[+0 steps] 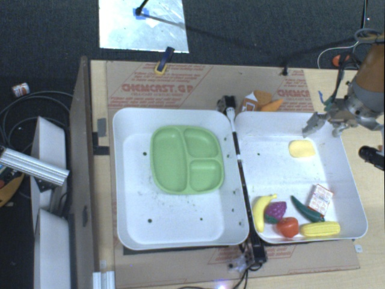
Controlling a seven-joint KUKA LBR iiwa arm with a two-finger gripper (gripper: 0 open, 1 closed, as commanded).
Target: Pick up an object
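The gripper (325,124) hangs spread open and empty above the right bin (352,179), near the yellow lump (302,149); it looks light, smooth and possibly slippery, best pinched across its short sides

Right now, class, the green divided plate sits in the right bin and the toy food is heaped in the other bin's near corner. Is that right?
Not quite. The camera view shows the green divided plate in the left bin. The toy food is heaped in the near corner of the other bin, the right bin, as you said.
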